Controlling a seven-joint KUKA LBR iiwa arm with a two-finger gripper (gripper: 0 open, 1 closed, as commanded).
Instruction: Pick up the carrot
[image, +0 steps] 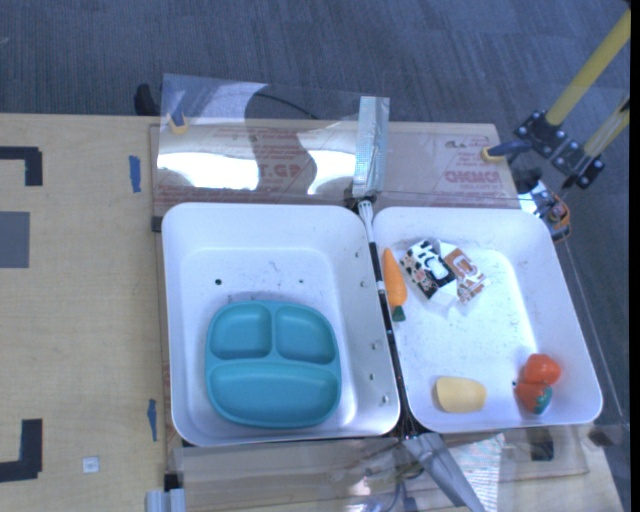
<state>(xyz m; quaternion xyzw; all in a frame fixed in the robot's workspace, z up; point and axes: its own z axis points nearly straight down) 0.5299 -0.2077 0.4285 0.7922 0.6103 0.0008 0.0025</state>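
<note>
Slim orange carrot (394, 278), green lower end.

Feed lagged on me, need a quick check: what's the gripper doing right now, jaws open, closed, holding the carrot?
Gripper: its state cannot be told from the camera view. The carrot lies loose in the right bin, against its left wall.

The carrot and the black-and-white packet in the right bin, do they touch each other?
Apart. The camera view shows a strip of white bin floor between the carrot and the black-and-white packet.
</note>
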